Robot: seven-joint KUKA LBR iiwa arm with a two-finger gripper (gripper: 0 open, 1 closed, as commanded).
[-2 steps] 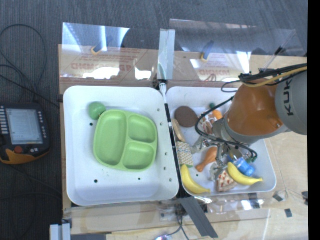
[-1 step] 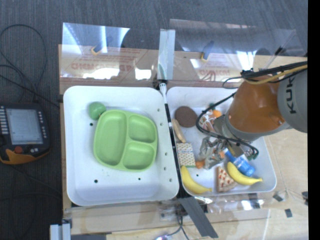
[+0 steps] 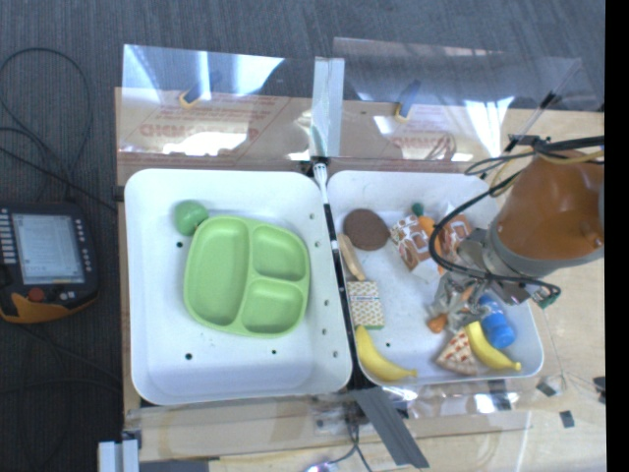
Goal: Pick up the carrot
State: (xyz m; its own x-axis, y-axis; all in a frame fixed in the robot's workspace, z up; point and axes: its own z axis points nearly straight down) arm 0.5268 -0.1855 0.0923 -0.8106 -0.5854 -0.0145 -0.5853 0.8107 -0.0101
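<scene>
Reaching: I am coming in from the right side of the view, my arm bending down over the right bin (image 3: 539, 367), with the orange band (image 3: 550, 209) lying above that bin's right half.
Wrist pose: I am pointing the wrist downward and slightly toward the left, cables looping around it.
Gripper place: my gripper (image 3: 457, 301) is hanging low over the right bin's middle-right part, just beside a blue object (image 3: 498, 328) and near a pizza slice (image 3: 456, 352).
Grip state: I cannot tell whether the gripper is apart or together; cables and shadow are hiding its tip.
Small orange bit: something orange (image 3: 437, 320) is lying right at the gripper's tip, and I cannot tell what it is or whether I am touching it.
Carrot place: the carrot (image 3: 427, 227) is lying in the far part of the right bin, touching a patterned pastry (image 3: 408, 246) that is covering its near-left side, and right of a brown disc (image 3: 367, 228).
Carrot axis: its long axis is running roughly from the far side of the bin to the near side, with the green top pointing at the far wall.
Carrot and gripper: the carrot is sitting apart from my gripper, farther back and to the left of it.
Other things: one banana (image 3: 381, 362) is lying near the bin's front left corner and a second banana (image 3: 488, 348) is lying beside the pizza slice.
Left bin: the left bin (image 3: 147, 283) is holding a green divided plate (image 3: 246, 273) and a green ball (image 3: 191, 216).
</scene>
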